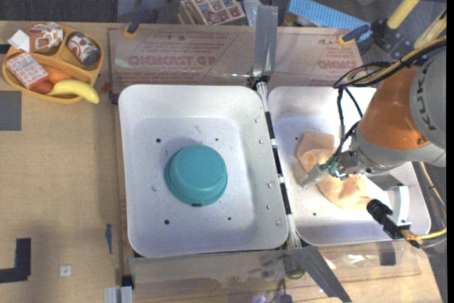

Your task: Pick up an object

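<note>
A tan, crumpled soft object (316, 146) lies in the right bin (305, 223), stretching from the bin's middle toward its front right. My gripper (323, 171) is low inside that bin, right over the middle of the tan object and covering part of it. The grey arm with its orange band (397, 117) reaches in from the right above it. A teal bowl (197, 174) rests upside down in the middle of the left bin (142, 117), well away from the gripper.
The raised rims where the two bins meet (273, 152) stand just left of the gripper. A cardboard wall (191, 60) runs behind both bins. A yellow tray (35, 85) with a banana and toy food sits at the far left.
</note>
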Robot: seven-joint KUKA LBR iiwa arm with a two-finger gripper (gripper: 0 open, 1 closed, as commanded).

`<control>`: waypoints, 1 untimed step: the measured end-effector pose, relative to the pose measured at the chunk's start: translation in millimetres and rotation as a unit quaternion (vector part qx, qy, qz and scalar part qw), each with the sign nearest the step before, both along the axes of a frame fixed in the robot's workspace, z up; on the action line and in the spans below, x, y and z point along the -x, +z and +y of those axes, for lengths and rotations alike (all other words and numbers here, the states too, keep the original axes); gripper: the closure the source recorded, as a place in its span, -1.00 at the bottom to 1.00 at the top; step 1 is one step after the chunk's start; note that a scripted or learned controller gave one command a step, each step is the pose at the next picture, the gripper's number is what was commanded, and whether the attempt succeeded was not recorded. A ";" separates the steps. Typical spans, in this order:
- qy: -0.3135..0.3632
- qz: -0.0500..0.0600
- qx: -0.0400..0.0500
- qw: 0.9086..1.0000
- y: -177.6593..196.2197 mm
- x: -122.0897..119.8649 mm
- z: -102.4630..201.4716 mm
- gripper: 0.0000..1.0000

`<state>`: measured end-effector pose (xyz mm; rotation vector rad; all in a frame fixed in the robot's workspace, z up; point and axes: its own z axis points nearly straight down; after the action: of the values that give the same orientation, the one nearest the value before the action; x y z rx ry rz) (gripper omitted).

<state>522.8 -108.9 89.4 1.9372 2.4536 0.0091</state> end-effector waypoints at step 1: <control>-0.001 -0.001 0.001 1.000 8.5 -1.5 -2.8 1.00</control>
<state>524.3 -111.7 98.0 1.9376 2.4492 0.0077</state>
